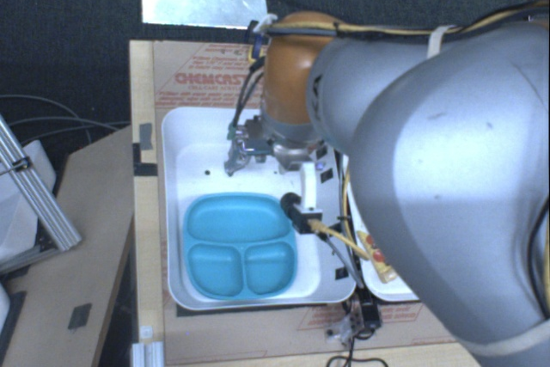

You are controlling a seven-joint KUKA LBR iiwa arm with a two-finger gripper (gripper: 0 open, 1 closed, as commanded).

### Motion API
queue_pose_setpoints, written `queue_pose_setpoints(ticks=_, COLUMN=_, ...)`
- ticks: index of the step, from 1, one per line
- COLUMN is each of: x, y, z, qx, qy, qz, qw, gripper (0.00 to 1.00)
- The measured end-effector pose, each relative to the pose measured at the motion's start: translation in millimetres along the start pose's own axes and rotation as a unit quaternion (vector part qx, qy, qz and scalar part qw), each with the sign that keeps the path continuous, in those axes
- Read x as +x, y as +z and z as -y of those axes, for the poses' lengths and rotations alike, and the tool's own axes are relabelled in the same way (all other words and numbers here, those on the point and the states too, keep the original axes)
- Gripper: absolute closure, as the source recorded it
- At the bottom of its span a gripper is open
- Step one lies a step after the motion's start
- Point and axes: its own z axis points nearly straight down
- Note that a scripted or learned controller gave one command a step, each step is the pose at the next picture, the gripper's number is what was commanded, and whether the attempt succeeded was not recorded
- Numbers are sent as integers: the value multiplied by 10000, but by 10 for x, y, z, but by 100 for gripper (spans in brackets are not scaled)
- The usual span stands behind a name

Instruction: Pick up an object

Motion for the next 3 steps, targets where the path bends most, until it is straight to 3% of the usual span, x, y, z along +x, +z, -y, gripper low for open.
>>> queue_pose_setpoints(ticks=1, x=-491, y=610, z=-29, qx=19, qy=75, qz=34, qw=10000, gripper=0)
queue_pose_setpoints(ticks=2, x=-421, y=525, z=743, qx=-92, qy=86, qz=24, qw=9999, gripper=0)
queue_pose_setpoints(ticks=3, x=-436, y=562, z=35, qx=-43, qy=42, qz=20, qw=10000, gripper=0)
